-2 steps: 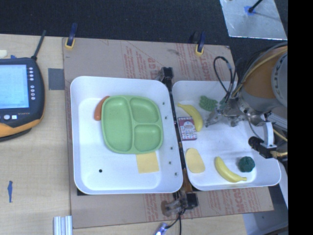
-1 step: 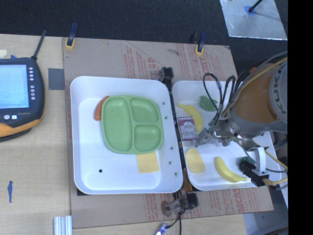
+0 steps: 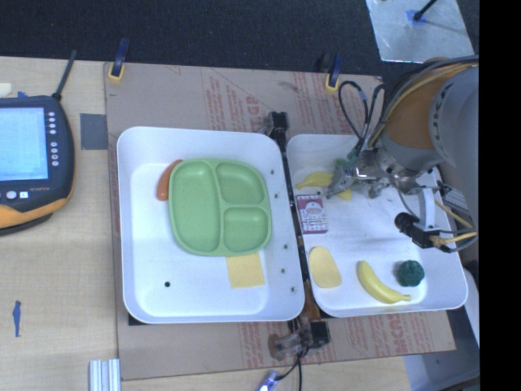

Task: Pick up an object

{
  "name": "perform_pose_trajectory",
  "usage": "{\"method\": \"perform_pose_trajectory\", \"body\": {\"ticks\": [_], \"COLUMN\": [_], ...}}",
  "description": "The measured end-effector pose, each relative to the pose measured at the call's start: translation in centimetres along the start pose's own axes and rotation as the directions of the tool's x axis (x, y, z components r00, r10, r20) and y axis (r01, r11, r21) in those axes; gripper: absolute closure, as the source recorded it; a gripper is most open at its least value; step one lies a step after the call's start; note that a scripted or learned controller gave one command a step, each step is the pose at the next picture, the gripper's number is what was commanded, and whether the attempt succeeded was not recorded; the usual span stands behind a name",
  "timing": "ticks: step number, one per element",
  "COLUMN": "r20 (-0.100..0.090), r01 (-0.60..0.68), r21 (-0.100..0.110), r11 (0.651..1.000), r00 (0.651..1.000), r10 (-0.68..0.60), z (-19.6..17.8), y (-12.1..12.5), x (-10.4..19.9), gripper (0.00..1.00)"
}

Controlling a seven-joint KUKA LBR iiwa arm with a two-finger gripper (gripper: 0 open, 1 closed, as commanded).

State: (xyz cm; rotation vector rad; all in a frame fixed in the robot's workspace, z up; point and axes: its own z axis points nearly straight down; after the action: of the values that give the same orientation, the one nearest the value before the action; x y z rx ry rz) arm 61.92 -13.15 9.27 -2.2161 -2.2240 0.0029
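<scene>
Cardboard (image 3: pixel 203 96) covers the bench under two white bins set side by side. The left bin (image 3: pixel 138 218) is the larger; the right bin (image 3: pixel 440 300) sits against it. The grey arm (image 3: pixel 452 104) with its orange band reaches in from the right over the far part of the right bin. A handheld screen unit (image 3: pixel 32 157) rests on the bench well to the left of the bins.

In the left bin a green divided plate (image 3: pixel 220 206) lies near the middle. An orange-red piece (image 3: pixel 165 182) peeks out from under its left edge, and a flat yellow square (image 3: pixel 246 270) touches its near edge.

The gripper (image 3: pixel 340 182) hangs at the far left of the right bin, just beside a yellow piece (image 3: pixel 316 180); whether the jaws are open or closed cannot be told.

In the right bin, a banana (image 3: pixel 381 283) lies near the near rim, a pale yellow oval piece (image 3: pixel 325 267) to its left, a small red-and-white packet (image 3: pixel 312 214) by the left wall, and a dark green ball (image 3: pixel 410 272) just right of the banana.
</scene>
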Motion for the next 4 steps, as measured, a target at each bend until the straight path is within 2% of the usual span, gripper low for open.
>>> {"method": "perform_pose_trajectory", "body": {"ticks": [1,2,3,4], "r20": [0.000,0.000,-0.001,-0.002], "r01": [0.001,-0.001,0.000,0.003], "r21": [0.002,0.001,0.002,0.000], "r11": [1.000,1.000,1.000,1.000], "r00": [1.000,1.000,1.000,1.000], "r10": [-0.001,0.001,0.000,-0.003], "z": [-0.3,0.1,-0.9,-0.3], "y": [3.7,3.6,3.7,3.8], "x": [-0.9,-5.9,-3.2,-4.3], "gripper": [0.00,0.00,0.00,0.00]}}
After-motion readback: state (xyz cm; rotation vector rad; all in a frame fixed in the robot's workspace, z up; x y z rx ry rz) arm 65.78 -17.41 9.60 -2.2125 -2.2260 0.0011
